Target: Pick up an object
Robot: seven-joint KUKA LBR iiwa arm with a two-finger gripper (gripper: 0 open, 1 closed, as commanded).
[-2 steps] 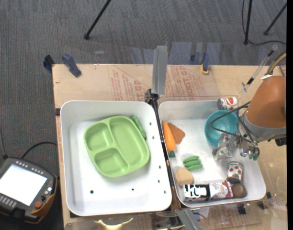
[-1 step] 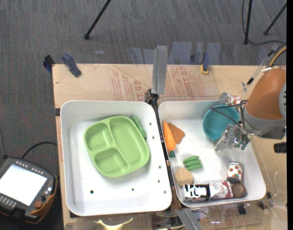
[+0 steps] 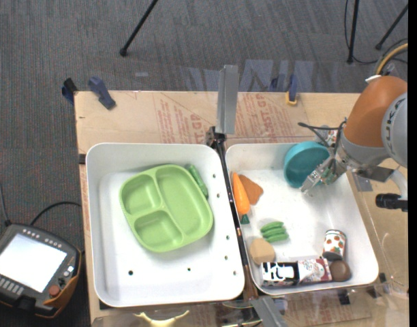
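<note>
beside hand [image 3: 316, 180], tilted teal bowl [image 3: 305, 163]

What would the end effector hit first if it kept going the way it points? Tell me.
Probably the white floor of the right bin: the end effector points down-left, just beside the teal bowl. Depth is unclear.

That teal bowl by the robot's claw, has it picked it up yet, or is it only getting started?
Nothing looks picked up so far. The gripper sits low at the teal bowl in the right bin, touching or nearly so; a grasp isn't clear. The carrot, can and green tray lie untouched. Gripping and lifting remain.
</note>
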